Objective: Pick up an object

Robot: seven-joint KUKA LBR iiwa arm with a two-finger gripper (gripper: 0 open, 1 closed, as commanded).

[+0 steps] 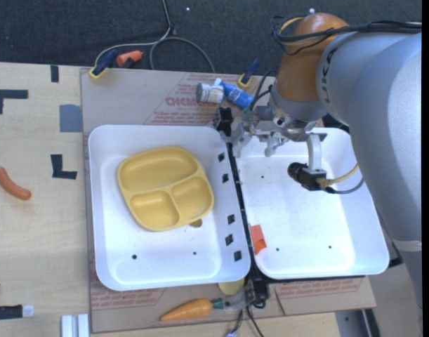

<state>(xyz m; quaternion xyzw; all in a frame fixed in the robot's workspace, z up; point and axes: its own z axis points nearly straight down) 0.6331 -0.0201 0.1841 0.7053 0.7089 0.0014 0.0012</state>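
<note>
A yellow divided plate (166, 187) lies in the left bin (109, 258), tilted toward the bin's back left. A small dark-yellow object (195, 222) peeks out from under the plate's front edge. My gripper (267, 140) hangs over the back left corner of the right bin (340, 258), close to the divider between the bins. Nothing shows in its grasp. The grey arm with its orange band (305, 55) comes in from the right and covers the right bin's back right part.
An orange tag (257, 239) sits on the divider near the front. A toy carrot (188, 309) lies in front of the bins. A red sausage (12, 183) rests on the bench at the left. Clamps (225, 93) and cables sit behind the bins.
</note>
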